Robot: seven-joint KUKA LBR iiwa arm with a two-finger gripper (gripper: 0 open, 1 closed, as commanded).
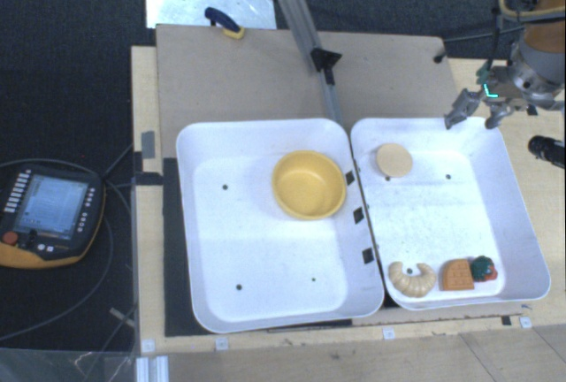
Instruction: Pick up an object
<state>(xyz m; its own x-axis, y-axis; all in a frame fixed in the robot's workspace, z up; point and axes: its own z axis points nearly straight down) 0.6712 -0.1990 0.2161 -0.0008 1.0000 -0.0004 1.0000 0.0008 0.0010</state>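
The task is at its beginning, as I judge it: nothing is lifted, and all the objects lie in the bins.

Nearest to the camera, along the front wall of the right white bin (522, 230), three small things lie in a row: a pale curled pastry-like toy (412, 278), then just beside it an orange-brown square piece like a cracker (457, 275), and touching that a small dark green and red object (483, 268) in the front right corner. What this last one is, I cannot make out; it is too small.

Farther back, a yellow round plastic bowl (309, 184) stands upright in the left white bin (203, 221), near its back right corner. In the right bin, a flat beige round disc (393, 160) lies near the back left corner.

Farthest, the two-finger gripper (475, 113) hangs above the back edge of the right bin, towards its right corner. Its fingers (457, 112) stand apart, rather wide, with nothing between them. The arm is cut off by the picture edge.

What is left is all of it: to choose a thing, descend, close, and lift. The disc is the nearest candidate to the gripper.
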